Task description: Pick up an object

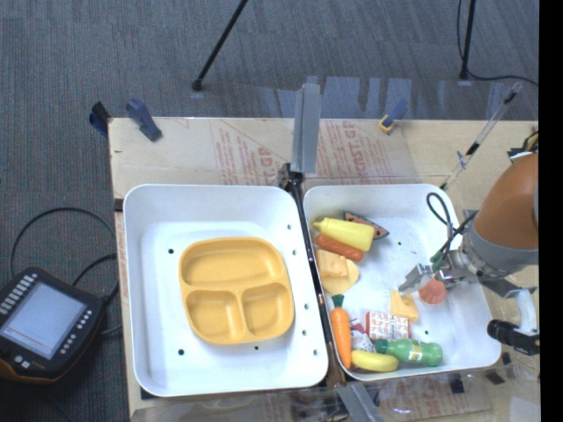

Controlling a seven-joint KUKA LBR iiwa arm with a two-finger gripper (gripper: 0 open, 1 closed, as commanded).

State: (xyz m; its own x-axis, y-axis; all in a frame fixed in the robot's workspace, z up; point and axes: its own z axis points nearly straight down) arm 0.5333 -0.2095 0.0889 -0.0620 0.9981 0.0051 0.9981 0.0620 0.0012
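Looking down, you had two white bins: the left bin (149,236) carried a yellow divided tray (236,288), the right bin (400,196) held the toy food. The arm (510,209) reached in from three o'clock. Its gripper (426,280) hung with fingers spread, gripping nothing. A small red piece (433,293) lay just at its five o'clock, roundish, with no clear long axis.

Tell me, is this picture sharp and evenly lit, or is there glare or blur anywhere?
Camera view: lighting is soft and even, with faint shadows along the walls of the left bin; the yellow tray shows mild sheen, no harsh glare; the gripper and the small toys by it look slightly soft, so fine detail there is hard to read.
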